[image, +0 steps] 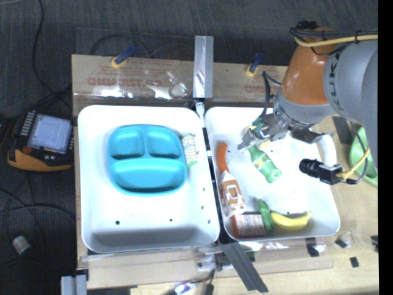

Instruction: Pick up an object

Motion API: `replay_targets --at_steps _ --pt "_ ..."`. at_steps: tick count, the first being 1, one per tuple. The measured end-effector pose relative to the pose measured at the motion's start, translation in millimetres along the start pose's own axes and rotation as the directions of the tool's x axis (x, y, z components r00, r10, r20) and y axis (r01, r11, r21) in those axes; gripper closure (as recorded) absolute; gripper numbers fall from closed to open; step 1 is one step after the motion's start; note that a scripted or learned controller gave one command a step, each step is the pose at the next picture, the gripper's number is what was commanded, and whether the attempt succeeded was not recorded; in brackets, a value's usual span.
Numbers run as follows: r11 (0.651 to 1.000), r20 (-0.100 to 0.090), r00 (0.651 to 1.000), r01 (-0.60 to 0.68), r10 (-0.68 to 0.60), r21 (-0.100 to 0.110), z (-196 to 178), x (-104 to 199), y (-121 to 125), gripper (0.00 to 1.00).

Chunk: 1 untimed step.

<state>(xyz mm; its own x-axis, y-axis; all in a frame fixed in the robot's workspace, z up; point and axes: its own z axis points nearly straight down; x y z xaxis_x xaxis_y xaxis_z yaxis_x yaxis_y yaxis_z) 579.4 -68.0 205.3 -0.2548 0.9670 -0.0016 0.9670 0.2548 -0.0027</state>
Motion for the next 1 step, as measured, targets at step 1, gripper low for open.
replay_targets --at_steps 1 --pt "1.0 0.001 1.0 0.029 -0.029 0.001 8.1 -7.6 -32.5 1.0"
